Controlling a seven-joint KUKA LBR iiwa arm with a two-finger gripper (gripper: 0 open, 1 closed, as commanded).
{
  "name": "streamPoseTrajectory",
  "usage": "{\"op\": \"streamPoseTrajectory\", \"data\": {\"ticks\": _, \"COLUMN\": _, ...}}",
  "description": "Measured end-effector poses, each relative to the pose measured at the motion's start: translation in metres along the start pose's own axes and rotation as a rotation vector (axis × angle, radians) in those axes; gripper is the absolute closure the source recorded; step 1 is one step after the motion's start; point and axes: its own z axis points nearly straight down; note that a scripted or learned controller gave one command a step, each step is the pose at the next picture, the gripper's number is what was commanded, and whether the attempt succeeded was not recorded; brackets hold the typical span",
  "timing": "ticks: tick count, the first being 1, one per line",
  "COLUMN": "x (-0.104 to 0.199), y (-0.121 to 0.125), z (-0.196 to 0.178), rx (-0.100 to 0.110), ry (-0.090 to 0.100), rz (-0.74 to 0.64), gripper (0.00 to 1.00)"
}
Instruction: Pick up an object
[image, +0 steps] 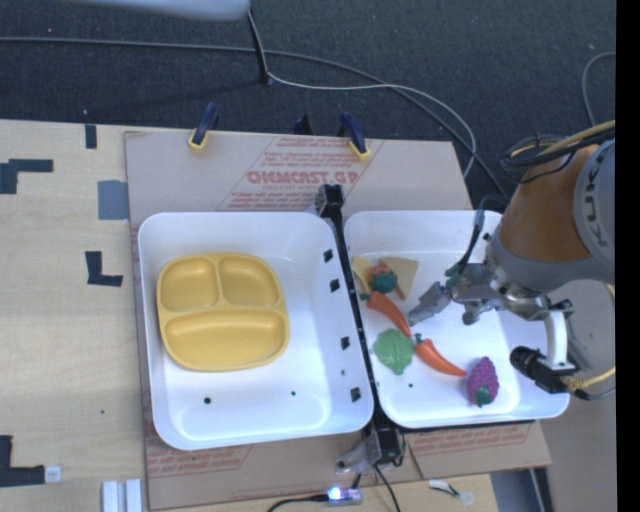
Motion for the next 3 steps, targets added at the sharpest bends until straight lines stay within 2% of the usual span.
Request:
{"op": "streamPoseTrajectory", "data": {"ticks": 2, "x": -0.007, "y": -0.004, "z": 0.09, "rx": -0.006, "ry": -0.001, "rz": 0.0, "gripper": 0.0}}
{"op": "streamPoseTrajectory", "data": {"ticks": 3, "x": -0.007, "y": -0.003, "z": 0.078, "rx": -0.009, "ry": -0.001, "rz": -0.001, "gripper": 1.0}}
